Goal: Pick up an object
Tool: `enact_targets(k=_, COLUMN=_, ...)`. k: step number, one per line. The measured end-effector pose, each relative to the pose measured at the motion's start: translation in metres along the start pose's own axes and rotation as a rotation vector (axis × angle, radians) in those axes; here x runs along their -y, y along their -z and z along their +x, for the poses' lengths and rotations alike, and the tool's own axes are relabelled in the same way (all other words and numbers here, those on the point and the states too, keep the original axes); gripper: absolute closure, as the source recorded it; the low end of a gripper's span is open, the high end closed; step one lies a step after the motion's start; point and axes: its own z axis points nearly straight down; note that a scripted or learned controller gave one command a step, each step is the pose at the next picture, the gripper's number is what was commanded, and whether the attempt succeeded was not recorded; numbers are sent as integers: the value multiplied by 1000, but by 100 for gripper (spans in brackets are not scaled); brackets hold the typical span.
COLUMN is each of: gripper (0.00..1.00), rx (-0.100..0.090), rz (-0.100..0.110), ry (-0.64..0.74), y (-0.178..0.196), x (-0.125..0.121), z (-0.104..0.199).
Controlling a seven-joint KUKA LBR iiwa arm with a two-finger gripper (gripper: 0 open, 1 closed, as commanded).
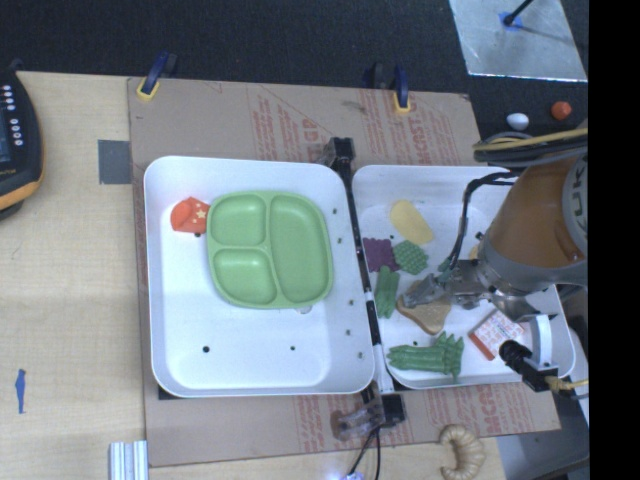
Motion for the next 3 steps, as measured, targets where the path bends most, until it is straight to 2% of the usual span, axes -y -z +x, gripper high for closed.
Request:
enact_targets(k=1, gripper=100, rx=2, rz=-8, ry=5, y=19, x=-2, z=-1)
enact_targets(k=3, gripper=100, rx=5, rz=-6, ry=10, y=40, x=-2, z=-2)
